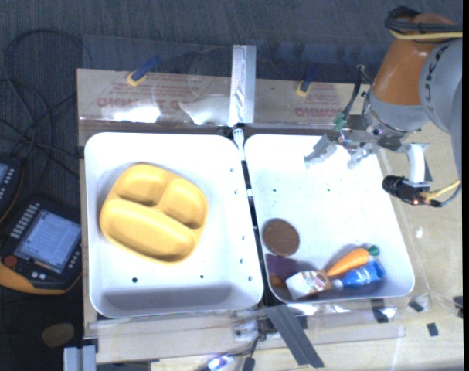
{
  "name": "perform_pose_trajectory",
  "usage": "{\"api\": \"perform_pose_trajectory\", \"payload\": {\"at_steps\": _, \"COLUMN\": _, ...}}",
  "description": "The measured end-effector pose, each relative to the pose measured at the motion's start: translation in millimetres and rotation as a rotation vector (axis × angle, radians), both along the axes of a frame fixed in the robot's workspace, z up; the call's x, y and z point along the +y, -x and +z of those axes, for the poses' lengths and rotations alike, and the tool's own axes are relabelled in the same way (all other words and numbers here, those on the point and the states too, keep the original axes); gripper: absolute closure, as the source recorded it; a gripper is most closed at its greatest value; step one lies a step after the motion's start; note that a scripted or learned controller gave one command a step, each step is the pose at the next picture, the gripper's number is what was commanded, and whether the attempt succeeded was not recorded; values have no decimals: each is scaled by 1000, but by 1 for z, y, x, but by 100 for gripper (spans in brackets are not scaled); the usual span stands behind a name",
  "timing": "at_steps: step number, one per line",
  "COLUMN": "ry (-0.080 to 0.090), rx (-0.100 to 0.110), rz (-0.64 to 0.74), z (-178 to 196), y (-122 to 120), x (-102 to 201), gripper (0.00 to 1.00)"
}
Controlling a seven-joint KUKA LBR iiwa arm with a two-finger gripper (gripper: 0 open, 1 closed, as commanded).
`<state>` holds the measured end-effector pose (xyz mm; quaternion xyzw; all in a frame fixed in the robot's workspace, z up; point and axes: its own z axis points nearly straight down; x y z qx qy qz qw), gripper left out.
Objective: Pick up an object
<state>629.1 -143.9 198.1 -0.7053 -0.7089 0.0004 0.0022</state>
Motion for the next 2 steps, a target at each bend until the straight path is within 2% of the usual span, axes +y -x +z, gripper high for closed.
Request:
{"api": "perform_pose_trajectory", "payload": {"at_steps": 1, "ry": -1, "rx": 2, "rz": -205, "z": -100, "y": -8, "x": 40, "gripper": 0}}
{"api": "perform_pose_trajectory", "payload": {"at_steps": 2, "ry": 6, "rx": -1, "rz": 155, "z": -15, "y": -39, "x": 75, "gripper": 0}}
